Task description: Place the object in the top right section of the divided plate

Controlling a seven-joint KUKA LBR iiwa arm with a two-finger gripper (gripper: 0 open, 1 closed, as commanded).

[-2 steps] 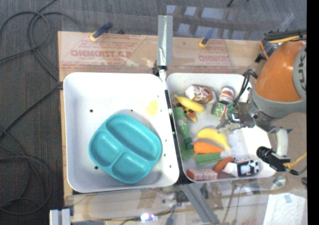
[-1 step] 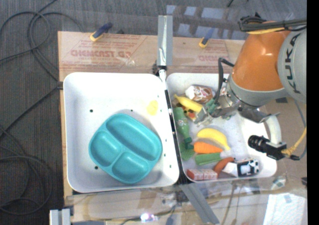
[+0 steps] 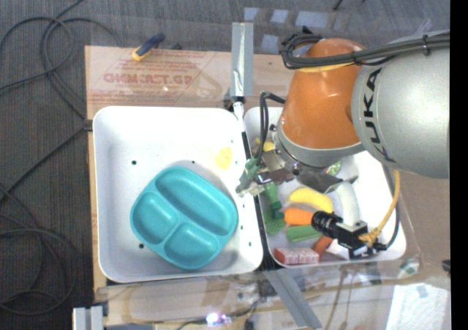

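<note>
A teal divided plate (image 3: 184,216) with three sections lies tilted in the lower part of the left bin (image 3: 124,131). My gripper (image 3: 250,179) hangs over the wall between the two bins, just right of the plate's upper right rim. A small green piece (image 3: 253,167) shows right at the gripper, and I cannot tell whether it is held. A small yellow object (image 3: 224,158) lies in the left bin near its right wall, above the plate. The arm's orange band (image 3: 322,94) hides much of the right bin.
The right bin (image 3: 380,182) holds several toy foods: a yellow banana (image 3: 310,197), an orange carrot (image 3: 298,216), dark green pieces (image 3: 273,210) and a red and white item (image 3: 295,255). A blue and yellow tool (image 3: 148,45) lies on the board behind the bins.
</note>
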